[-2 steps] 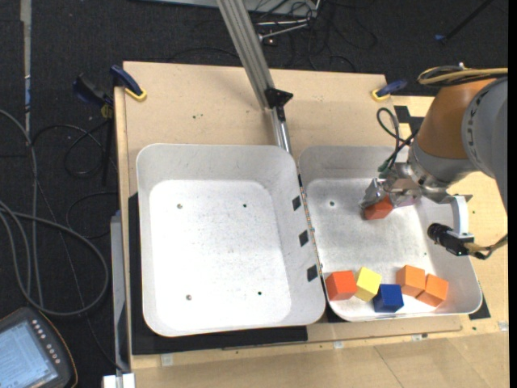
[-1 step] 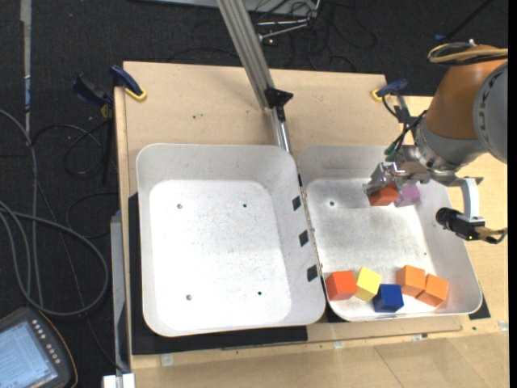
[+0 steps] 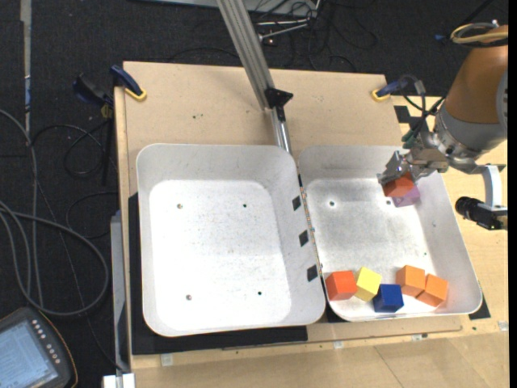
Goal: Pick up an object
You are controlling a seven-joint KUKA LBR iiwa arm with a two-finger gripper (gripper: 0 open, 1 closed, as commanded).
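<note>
My gripper (image 3: 400, 176) is over the far right part of the right bin (image 3: 452, 241), reaching in from the right below the grey and orange arm. A red-orange block (image 3: 397, 188) lies directly at its tip, with its top edge covered by the gripper. A purple block (image 3: 408, 196) touches the red-orange one on its near right side. Whether the red-orange block is lifted off the bin floor cannot be made out.
Along the right bin's near edge lie a red-orange block (image 3: 341, 284), a yellow block (image 3: 368, 283), a blue block (image 3: 389, 298) and two orange blocks (image 3: 413, 279) (image 3: 435, 289). The left bin (image 3: 161, 168) adjoins it. A metal pole (image 3: 250, 47) slants up from between the bins.
</note>
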